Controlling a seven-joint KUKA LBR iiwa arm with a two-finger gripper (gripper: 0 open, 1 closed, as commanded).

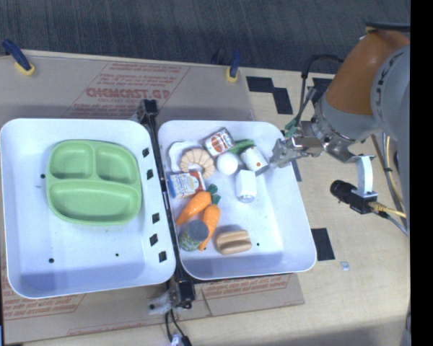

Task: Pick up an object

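- The arm [368, 71], grey with an orange band, comes in from 3 o'clock and ends over the 2 o'clock corner of the right bin [292, 225].
- The gripper [280, 152] hangs at that bin's 3 o'clock rim, pointing toward 9 o'clock; whether its pincer stands wide or narrow cannot be told, since the tips blur against the white wall.
- Nothing can be seen held in it.
- Just beside the gripper at its 9 o'clock lies a small white cylinder with a red mark [254, 159], with a green piece [240, 147] at that cylinder's 11 o'clock.
- A white cup [245, 185] lies on its side at 6 o'clock from the cylinder, and a white egg [226, 164] sits just at 9 o'clock of the cylinder.
- A red-and-white can [218, 141] rests near the bin's 12 o'clock wall; a tan ridged shell-like piece [196, 158] lies at 8 o'clock from it.
- A blue-and-white packet [183, 184] sits against the bin's 9 o'clock wall.
- Two toy carrots [202, 209] lie together below the packet, touching a grey-and-yellow round item [193, 235] at their 6 o'clock.
- A toy hot dog bun [233, 241] lies just at 3 o'clock of that round item.
- The left bin [29, 251] carries a green divided plate [94, 181] toward its 12 o'clock half.
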